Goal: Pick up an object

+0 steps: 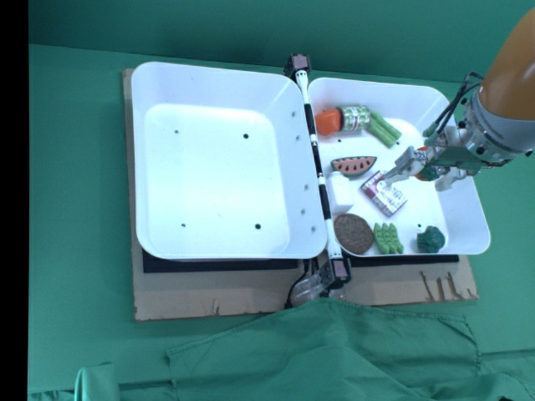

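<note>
Left white bin [150, 90] and right white bin [468, 215] sit side by side on a cardboard sheet [167, 295], green cloth [318, 353] bunched at the near edge. Right bin contents, left to right: orange-capped bottle with green label [344, 119] and green celery stick [384, 129] at the far side; watermelon slice [353, 165] mid-bin; brown oval cookie [354, 233], green pea pods [387, 237] and broccoli floret [431, 239] along the near wall; red-and-white carton [384, 193] in the centre. Gripper [410, 164] just above the carton's far corner, fingers spread, nothing between them.
</note>
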`<state>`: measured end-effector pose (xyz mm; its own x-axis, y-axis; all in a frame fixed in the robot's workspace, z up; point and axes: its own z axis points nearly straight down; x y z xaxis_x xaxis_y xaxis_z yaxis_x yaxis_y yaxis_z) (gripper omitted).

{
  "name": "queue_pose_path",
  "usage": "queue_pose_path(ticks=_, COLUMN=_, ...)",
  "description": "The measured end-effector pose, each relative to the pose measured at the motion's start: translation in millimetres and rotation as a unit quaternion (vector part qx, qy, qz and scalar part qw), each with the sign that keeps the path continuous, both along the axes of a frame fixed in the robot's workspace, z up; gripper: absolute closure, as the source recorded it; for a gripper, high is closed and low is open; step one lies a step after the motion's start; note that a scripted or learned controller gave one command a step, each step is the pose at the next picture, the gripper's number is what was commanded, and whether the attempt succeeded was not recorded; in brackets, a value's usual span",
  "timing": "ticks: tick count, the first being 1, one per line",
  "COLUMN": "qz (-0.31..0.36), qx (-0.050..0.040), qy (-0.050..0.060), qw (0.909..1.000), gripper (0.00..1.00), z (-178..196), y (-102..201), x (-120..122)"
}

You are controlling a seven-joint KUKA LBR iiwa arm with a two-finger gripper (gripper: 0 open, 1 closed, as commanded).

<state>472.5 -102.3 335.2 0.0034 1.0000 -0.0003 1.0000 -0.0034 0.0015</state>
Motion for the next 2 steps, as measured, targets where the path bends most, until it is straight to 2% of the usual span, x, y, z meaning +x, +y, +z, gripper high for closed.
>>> queue_pose_path(ticks=1, qz=0.0, qx=0.0, qy=0.0, qw=1.0, gripper=0.0, z=0.0, y=0.0, x=0.0)
queue_pose_path(ticks=2, qz=-0.001, qx=0.0003, qy=0.003, qw=1.0, gripper=0.0, z=-56.0, y=-4.1, x=-8.8)
